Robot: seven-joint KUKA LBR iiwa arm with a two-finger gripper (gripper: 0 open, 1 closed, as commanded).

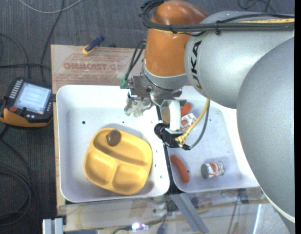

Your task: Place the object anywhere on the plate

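A small brown round object (113, 138) lies in the far compartment of the yellow divided plate (119, 161), which sits in the left bin (72, 126) toward its near edge. The gripper (136, 106) hangs over that bin's far right corner; whether its claw is clenched, I cannot tell. The right bin (228, 145) holds a sausage (180, 168) and a small can (212, 169) near its front edge.

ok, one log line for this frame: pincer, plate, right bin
pincer: over left bin, above plate | plate: brown object in top compartment | right bin: sausage, can
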